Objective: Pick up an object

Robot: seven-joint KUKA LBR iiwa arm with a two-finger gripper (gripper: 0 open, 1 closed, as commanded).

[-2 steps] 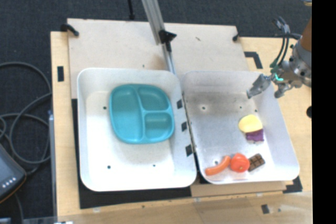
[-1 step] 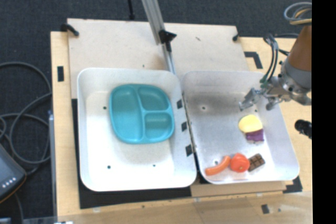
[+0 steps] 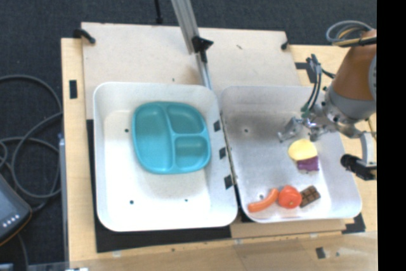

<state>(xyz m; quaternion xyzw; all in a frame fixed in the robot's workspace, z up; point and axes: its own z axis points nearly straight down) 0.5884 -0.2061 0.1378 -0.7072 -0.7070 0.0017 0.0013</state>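
My gripper (image 3: 303, 128) hangs at twelve o'clock of the yellow-purple toy (image 3: 304, 155); finger state unreadable. I'd centre over it, then descend straight.

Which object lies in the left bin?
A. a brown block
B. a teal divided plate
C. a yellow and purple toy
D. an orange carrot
B: the teal divided plate is in the left bin, while the yellow and purple toy, orange carrot and brown block all lie in the right bin.
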